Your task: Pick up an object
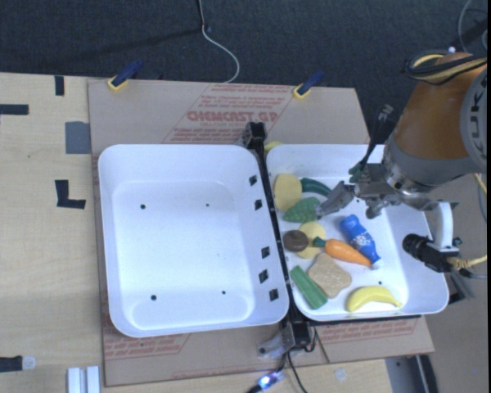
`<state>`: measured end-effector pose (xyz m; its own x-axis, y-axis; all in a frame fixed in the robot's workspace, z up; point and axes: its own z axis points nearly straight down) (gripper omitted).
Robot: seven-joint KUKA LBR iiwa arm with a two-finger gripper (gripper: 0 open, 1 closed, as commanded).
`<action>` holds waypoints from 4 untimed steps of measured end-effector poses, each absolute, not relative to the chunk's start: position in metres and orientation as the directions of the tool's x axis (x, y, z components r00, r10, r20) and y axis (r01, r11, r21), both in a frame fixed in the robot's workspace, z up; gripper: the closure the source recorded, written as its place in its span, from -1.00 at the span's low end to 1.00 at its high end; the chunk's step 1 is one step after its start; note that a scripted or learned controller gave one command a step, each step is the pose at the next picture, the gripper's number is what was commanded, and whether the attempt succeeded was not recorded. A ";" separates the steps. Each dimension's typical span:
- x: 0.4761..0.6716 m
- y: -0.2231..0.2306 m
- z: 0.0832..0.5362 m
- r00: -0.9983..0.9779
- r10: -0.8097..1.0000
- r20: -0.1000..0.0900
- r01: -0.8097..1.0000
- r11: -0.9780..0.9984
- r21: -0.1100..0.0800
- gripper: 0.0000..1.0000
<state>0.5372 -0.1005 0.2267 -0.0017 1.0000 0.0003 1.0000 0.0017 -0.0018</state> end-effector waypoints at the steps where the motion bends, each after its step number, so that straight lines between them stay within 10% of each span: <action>1: 0.483 -0.138 0.079 0.007 1.000 0.002 1.000 -0.007 -0.007 -1.00; 2: 0.541 -0.105 0.085 -0.005 1.000 0.000 1.000 0.005 0.001 -1.00; 3: 0.538 -0.106 0.094 -0.002 1.000 0.000 1.000 0.002 -0.001 1.00; 4: 0.643 -0.100 0.086 -0.004 1.000 -0.006 1.000 0.004 0.006 1.00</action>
